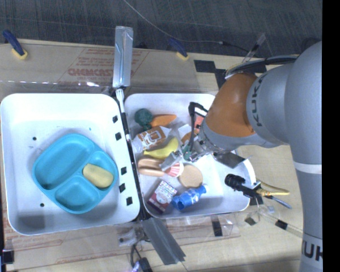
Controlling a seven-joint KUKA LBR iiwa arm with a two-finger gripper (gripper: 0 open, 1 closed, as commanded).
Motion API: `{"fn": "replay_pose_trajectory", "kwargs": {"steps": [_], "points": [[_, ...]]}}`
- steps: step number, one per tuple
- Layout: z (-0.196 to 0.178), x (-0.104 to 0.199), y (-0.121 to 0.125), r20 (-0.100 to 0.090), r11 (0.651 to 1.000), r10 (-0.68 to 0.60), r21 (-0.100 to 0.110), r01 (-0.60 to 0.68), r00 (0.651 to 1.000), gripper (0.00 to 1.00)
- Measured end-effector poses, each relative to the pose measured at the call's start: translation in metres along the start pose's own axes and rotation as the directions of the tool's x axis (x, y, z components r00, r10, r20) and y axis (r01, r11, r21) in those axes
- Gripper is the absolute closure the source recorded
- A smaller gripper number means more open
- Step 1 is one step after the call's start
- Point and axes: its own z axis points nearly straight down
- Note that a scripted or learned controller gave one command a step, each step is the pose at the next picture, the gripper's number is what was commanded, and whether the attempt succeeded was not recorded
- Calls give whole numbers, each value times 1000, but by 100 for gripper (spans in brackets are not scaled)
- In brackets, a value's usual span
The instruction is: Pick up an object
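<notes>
A: Two white bins sit on the desk (56, 61); the end effector (188, 150) is low in the right bin (158, 102), in a crowded pile.
B: Holding anything?
A: I cannot tell its state. A banana (163, 148) lies just left of it, a tan disc (191, 176) below it, and a blue bottle (189, 198) beyond that.
B: Risk?
A: Probably pinching two neighbours, or nudging them aside.
B: Further left?
A: One blue tray (59, 169), one yellow piece (98, 175).
</notes>
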Motion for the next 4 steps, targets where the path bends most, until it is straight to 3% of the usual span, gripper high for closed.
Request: {"fn": "replay_pose_trajectory", "kwargs": {"steps": [1, 2, 3, 4], "points": [[9, -37, 51, 1, 991, 136, -6, -136, 991, 0], [12, -28, 115, 2, 941, 339, 5, -339, 941, 0], [-26, -74, 98, 2, 977, 213, -3, -213, 977, 0], [4, -48, 97, 10, 999, 46, -1, -46, 999, 0]]}}
